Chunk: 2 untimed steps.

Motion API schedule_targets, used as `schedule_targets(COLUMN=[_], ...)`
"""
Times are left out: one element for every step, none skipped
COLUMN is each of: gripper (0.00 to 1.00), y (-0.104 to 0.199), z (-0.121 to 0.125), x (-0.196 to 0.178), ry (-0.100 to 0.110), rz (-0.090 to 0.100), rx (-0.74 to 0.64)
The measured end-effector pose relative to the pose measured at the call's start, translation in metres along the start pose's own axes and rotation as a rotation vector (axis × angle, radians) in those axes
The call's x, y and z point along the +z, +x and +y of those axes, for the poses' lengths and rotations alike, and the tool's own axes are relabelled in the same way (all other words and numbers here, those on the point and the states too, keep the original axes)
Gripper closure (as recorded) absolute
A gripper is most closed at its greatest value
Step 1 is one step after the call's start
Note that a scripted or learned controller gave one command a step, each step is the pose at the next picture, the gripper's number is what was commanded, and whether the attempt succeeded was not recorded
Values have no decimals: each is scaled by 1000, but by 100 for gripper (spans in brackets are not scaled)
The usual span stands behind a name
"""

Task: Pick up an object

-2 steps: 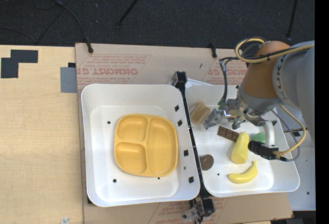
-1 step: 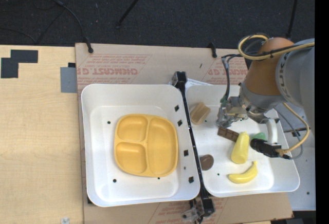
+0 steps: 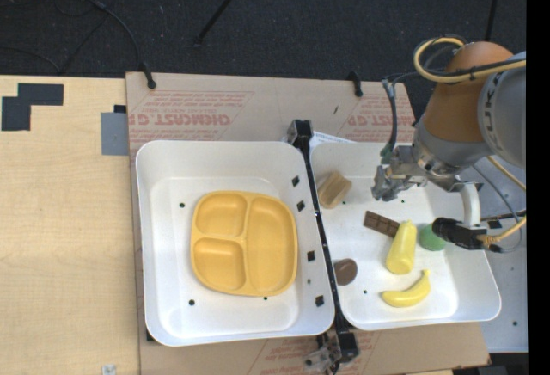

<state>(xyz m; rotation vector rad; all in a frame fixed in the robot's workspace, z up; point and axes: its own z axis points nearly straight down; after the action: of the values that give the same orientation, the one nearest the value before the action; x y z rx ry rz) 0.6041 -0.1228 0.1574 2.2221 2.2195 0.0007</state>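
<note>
The bench carries two shallow white bins side by side. The left bin (image 3: 163, 193) holds a yellow divided plate (image 3: 244, 242) with three compartments, lying flat near the middle of the bin. The right bin (image 3: 468, 300) holds several small things. A tan block (image 3: 333, 189) lies near the divider between the bins, toward the far side. A dark brown bar (image 3: 381, 224) lies close to the centre of this bin, and just beside it a yellow bottle (image 3: 401, 248) lies tilted, its upper end near the bar. A green object (image 3: 432, 238) sits just to the right of the bottle. A yellow banana (image 3: 407, 292) lies near the front wall of the bin, below the bottle. A brown round object (image 3: 345, 271) rests beside the divider. The arm comes in from the right, and the gripper (image 3: 391, 182) hangs over the far part of the right bin, between the tan block and the bar, apart from both. Nothing is seen between its tips, but it is not possible to tell whether they stand apart or together.
</note>
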Motion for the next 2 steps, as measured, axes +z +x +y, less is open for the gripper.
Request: schedule_targets(gripper=[100, 100], y=[0, -9], z=[3, -2], x=[-43, -99], ry=[-1, -2], rz=[0, -1], rx=[-2, 0])
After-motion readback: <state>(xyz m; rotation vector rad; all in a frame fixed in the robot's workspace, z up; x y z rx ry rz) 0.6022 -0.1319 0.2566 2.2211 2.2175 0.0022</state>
